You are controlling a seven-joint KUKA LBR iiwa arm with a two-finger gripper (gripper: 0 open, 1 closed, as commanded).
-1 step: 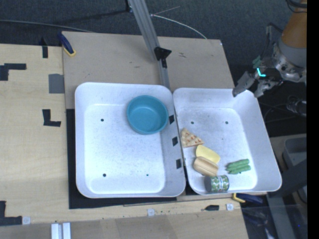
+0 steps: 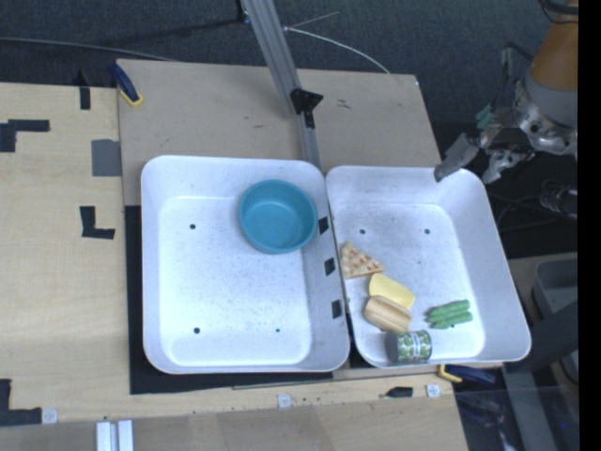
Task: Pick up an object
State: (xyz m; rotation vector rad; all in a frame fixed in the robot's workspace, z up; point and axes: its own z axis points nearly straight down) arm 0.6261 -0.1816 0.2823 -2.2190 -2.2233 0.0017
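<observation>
Nearest the camera, at the lower edge of the right-hand shallow white bin [image 2: 488, 216], lies a small cylindrical can with a green label [image 2: 410, 347] on its side. Just above it rests a tan bread-roll-shaped piece [image 2: 386, 315], touching a pale yellow wedge-like block [image 2: 392, 291]. To their right lies a green ridged vegetable-shaped toy [image 2: 448, 314], apart from the roll. Above the yellow block, close to the bin's left wall, sits a tan triangular waffle-patterned piece [image 2: 356, 260].

Left of centre, the left-hand shallow white bin [image 2: 188, 341] holds a round blue plastic bowl [image 2: 277, 215], upright in its upper right corner, near the wall shared with the right bin.

At the right of the frame, my grey arm with its orange band [image 2: 556, 56] reaches in. My two-finger gripper [image 2: 477, 156] hangs over the upper right corner of the right bin, well apart from every object. My fingers [image 2: 455, 157] appear spread apart with nothing between them.

Beneath both bins lies a tan wooden bench [image 2: 56, 280]; a grey metal pole [image 2: 272, 40] slants down from the top of the frame to the gap between the bins.
</observation>
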